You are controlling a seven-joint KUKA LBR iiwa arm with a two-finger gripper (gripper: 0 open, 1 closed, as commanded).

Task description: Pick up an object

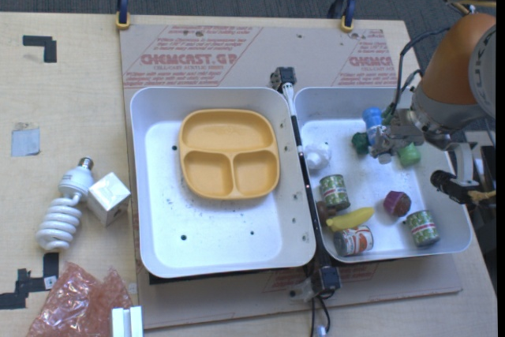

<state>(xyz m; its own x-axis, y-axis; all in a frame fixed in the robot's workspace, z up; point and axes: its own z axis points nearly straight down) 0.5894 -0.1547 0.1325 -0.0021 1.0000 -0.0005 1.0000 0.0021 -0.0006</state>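
My gripper [383, 150] reaches into the right bin [450, 247] from the right and hangs low over its far part. Around it lie a blue object [372, 120], a dark green piece [360, 143] and a light green piece [409, 155]. Nearer the front are a green-labelled can [334, 191], a yellow banana [349, 219], a red-labelled can [355, 241], a maroon fruit [396, 203] and a second green-labelled can [422, 227]. A white object [317, 156] rests by the bin's left wall. Nothing shows between the fingers.
The left bin [158, 245] holds a yellow divided tray [230, 152]. Outside the bins at the left lie a spiral light bulb [65, 205], a white cube [109, 196] and a crinkled red bag [79, 304]. Blue clamps [122, 8] hold the board's far edge.
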